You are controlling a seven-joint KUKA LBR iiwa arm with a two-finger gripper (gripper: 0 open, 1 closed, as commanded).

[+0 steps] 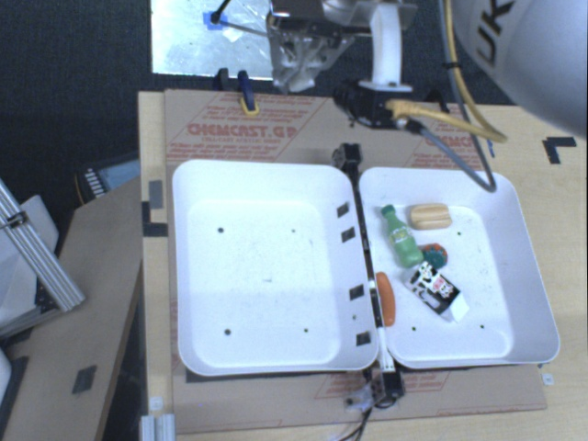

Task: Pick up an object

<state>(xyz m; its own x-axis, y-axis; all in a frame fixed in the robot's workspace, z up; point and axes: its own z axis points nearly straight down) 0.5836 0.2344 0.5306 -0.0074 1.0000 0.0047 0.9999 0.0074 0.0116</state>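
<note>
You see the gripper (296,62) above the top edge of the bench, well clear of both bins; you cannot tell its state. The left bin (197,274) sits beside the right bin (524,274), which holds 5 objects: a green bottle (400,237), a bun (429,216), a carton (435,289), a dark round item (434,254), and a carrot (386,299) along its left wall.

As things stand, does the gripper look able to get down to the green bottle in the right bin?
Probably yes. The green bottle lies flat with nothing over it, though the bun and a dark round item sit close beside it. The gripper hangs well above the bins.
</note>
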